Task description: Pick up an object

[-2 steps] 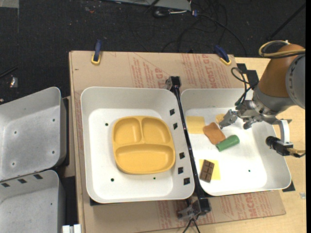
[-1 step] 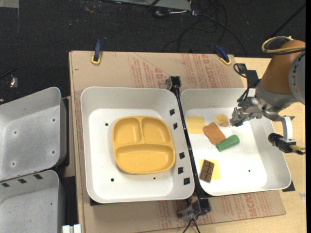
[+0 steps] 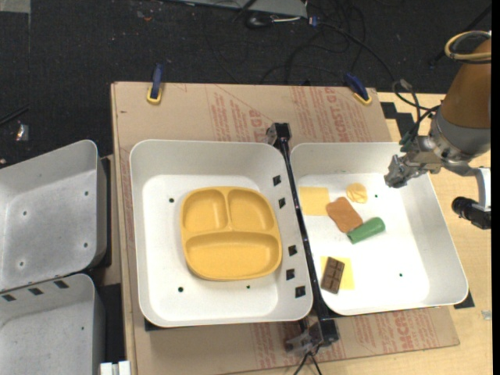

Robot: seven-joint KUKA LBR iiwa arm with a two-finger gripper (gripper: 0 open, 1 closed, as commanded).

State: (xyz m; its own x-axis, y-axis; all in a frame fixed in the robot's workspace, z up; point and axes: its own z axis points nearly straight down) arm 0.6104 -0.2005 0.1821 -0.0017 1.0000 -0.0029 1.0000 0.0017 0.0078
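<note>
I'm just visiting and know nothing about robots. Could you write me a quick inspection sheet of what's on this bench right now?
Surface: two shallow white bins, left bin and right bin, on a brown cardboard sheet.
Job's things: in the right bin, a pale yellow square slice, small round yellow piece, orange-brown oblong piece, green cylinder, brown chocolate-bar piece.
Clutter: yellow divided plastic plate in the left bin.
Grippers: tool above the right bin's far edge, nothing seen in it.
Cables: black cables on the floor.
Surroundings: dark carpet.
</note>
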